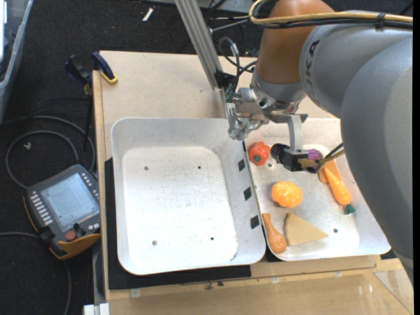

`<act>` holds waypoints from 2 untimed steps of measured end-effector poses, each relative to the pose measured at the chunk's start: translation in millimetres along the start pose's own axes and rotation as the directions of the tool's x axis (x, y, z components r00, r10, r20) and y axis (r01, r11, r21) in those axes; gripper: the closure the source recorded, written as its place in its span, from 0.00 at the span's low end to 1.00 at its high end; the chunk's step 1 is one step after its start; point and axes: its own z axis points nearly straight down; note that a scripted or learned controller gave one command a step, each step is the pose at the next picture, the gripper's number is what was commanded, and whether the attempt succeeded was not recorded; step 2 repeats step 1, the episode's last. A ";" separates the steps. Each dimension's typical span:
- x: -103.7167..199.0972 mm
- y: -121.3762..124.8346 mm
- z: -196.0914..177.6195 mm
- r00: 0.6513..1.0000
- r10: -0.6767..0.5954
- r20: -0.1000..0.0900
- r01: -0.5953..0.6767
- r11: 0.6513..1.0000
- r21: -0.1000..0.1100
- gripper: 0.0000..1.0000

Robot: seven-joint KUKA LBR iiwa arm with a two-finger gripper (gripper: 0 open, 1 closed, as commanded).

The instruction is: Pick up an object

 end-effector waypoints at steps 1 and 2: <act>46.1 -1.1 -7.6 1.000 0.000 0.000 0.000 1.000 0.001 1.00; 46.1 -1.1 -7.6 1.000 0.000 0.000 0.000 1.000 0.001 1.00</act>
